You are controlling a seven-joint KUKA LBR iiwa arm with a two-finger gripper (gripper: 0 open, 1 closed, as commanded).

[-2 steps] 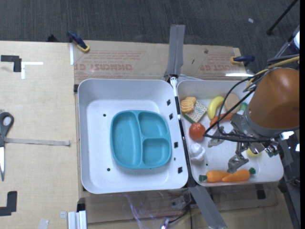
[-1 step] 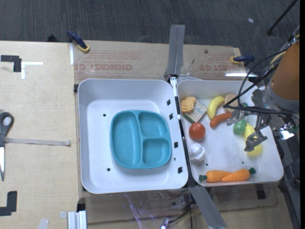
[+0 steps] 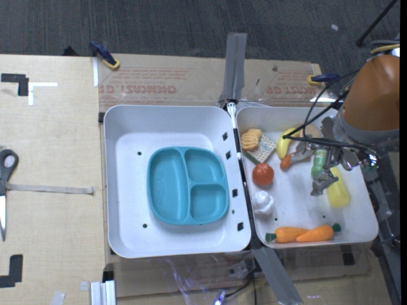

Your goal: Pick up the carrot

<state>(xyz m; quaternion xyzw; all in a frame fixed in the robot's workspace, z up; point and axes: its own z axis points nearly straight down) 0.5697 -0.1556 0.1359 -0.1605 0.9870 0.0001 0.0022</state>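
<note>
The carrot [image 3: 315, 234] is orange with a green tip at its right end. It lies along the near wall of the right bin [image 3: 367, 199]. A second orange carrot-like piece [image 3: 287, 235] lies end to end with it on the left. My gripper [image 3: 322, 184] hangs over the right half of that bin, further back than the carrot and apart from it. It is beside a yellow block [image 3: 338, 194]. Nothing orange shows at its tip.
The right bin also holds a red tomato [image 3: 262, 174], a white lump [image 3: 262, 201], a cracker [image 3: 251, 138], a yellow banana-like piece [image 3: 285, 143], a small red-orange piece [image 3: 286, 162] and a green piece [image 3: 318, 160]. A teal divided plate [image 3: 189, 185] sits in the left bin [image 3: 121, 189].
</note>
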